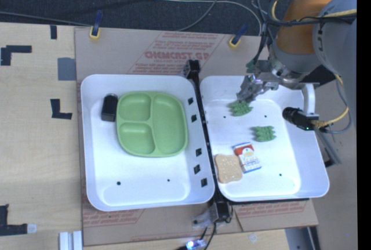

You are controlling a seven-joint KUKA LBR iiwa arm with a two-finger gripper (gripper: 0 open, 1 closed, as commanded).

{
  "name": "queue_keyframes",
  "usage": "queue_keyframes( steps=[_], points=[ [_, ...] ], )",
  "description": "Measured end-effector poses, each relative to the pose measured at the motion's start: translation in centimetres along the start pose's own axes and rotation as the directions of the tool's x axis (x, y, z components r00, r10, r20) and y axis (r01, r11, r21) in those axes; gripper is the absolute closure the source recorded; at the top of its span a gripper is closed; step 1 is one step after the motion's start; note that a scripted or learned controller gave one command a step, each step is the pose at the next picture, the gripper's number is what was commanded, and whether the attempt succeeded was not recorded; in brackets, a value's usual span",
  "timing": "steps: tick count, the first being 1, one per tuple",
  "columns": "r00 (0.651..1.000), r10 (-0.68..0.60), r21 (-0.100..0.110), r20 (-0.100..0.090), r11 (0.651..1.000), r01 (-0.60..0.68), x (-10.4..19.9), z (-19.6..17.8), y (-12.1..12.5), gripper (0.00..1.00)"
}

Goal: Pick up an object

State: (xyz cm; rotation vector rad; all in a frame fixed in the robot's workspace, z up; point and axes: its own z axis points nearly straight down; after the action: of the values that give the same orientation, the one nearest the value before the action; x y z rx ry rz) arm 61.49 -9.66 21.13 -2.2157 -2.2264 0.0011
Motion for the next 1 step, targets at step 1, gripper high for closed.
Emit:
queue_keyframes(
  steps=[1],
  points=[
    [1.000,-0.001,0.001,-0.001,1.000,0.001,5.35,0.87,0.06,1.00]
  ],
)
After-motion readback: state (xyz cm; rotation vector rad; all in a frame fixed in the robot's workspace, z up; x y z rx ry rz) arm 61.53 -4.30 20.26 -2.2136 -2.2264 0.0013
